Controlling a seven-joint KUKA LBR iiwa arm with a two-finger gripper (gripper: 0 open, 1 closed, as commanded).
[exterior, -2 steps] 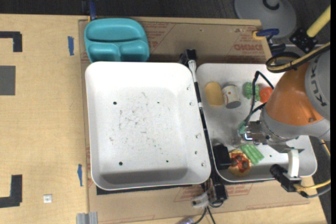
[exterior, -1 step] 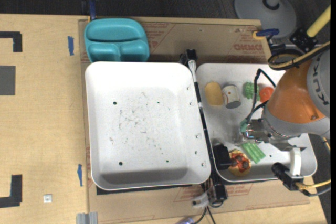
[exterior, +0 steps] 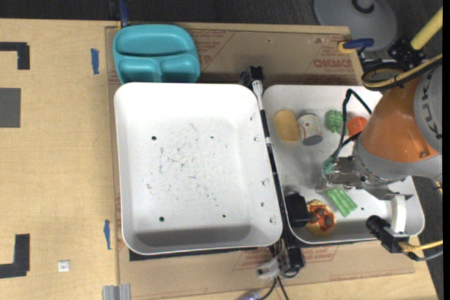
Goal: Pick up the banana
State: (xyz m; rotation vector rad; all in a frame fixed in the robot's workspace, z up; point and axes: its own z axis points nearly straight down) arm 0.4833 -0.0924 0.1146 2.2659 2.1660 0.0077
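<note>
Two shallow white plastic bins sit side by side on the tan tabletop [exterior: 56, 151]: the larger left bin [exterior: 190, 165] fills the middle of the frame, and the smaller right bin [exterior: 309, 98] lies at the right. The grey arm with the orange band [exterior: 397, 130] reaches in from the right edge and hangs over the right half of the right bin, its wrist pointing down and toward the left. The end effector [exterior: 339, 172] sits low over the middle of that bin, just above a bright green ridged plastic piece [exterior: 344, 202]. From this angle I cannot tell how far it is open, nor whether it has hold of anything.

The banana cannot be made out for certain. A yellow-tan rounded block [exterior: 286, 124] lies near the upper left corner of the right bin, with a small white and grey cylindrical cup [exterior: 309, 128] just beside it and a small green round object [exterior: 333, 121] further right. A red-orange object [exterior: 356, 124] shows partly from under the arm. At the lower left of that bin, a black object [exterior: 295, 209] touches a red and yellow mottled object [exterior: 321, 216].

A teal divided plastic tray [exterior: 155, 53] rests on the tabletop just beyond the upper edge of the left bin.
</note>
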